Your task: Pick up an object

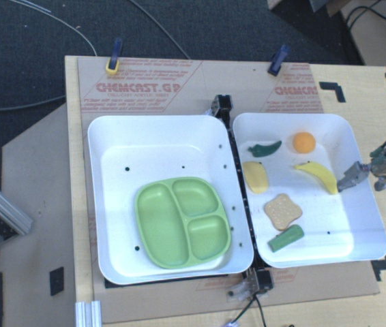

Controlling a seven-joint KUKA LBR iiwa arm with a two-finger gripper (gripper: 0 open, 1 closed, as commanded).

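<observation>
Now the gripper [354, 176] is seen low over the right edge of the right bin [378, 236], its grey tip slanted toward the bin's middle; whether it is spread or closed cannot be told at this angle, and nothing can be made out in its grasp. Just beside that tip, toward the left, the yellow banana [319, 175] is lying flat on the bin floor, near it but apparently not touched. Farther out, an orange ball [304, 142] is found behind the banana, a dark green pepper-like piece [266, 148] near the back left, a pale yellow lump [256, 176] against the left wall, a tan bread slice [283, 211] in the middle, and a green cucumber-like piece [286, 238] toward the front. In the left bin [98, 182] a green divided plate [183, 221] is set, and both bins are borne by the counter [84, 285]. The step in hand is judged to be the approach, with no pick made yet. The banana is judged the likeliest target. For the next move, the tip would have to be brought over the banana's middle, turned across its narrow curve, lowered to the floor and closed before any lift is tried; a glancing contact could simply push the fruit aside.
</observation>
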